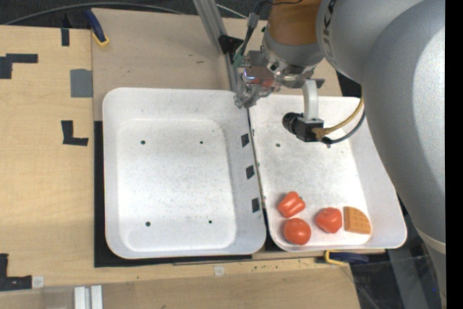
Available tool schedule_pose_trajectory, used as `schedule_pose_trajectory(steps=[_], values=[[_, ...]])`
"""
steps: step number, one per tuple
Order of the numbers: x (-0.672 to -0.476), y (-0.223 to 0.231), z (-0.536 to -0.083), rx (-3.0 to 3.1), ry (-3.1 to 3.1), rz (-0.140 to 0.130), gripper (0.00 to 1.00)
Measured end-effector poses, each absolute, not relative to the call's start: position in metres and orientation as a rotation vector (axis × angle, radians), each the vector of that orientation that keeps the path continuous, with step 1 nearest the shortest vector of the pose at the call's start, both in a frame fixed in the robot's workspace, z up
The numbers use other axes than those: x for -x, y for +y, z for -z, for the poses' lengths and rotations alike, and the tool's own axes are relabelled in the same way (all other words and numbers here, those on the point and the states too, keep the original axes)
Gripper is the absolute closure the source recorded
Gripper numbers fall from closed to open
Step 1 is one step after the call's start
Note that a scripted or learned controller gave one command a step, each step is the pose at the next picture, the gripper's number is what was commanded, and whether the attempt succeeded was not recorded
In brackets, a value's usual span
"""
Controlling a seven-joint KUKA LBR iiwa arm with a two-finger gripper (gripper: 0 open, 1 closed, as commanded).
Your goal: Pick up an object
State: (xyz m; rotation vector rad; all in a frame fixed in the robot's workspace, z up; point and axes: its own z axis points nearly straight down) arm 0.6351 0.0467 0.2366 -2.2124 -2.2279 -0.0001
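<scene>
Several small objects lie at the near end of the right bin [318, 163]. There is a red pepper-like piece [291, 204], a round red piece [296, 231], a second red piece [328, 219] and a tan waffle-like square [356, 220]. My gripper [249, 92] hangs under the orange wrist band, over the far end of the divide between the two bins. It is well away from these objects, and nothing is visibly held in it.
The left bin [173, 170] adjoins the right one. A slanted metal post [206, 3] rises behind the bins, close to the gripper. A black cable fitting [304, 127] hangs below the wrist. The bulky grey arm [405, 83] overhangs the right side.
</scene>
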Motion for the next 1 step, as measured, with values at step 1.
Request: schedule_pose_trajectory(steps=[1], values=[[-0.6162, 0.0927, -0.2265, 2.217, -2.223, -0.004, 1.00]])
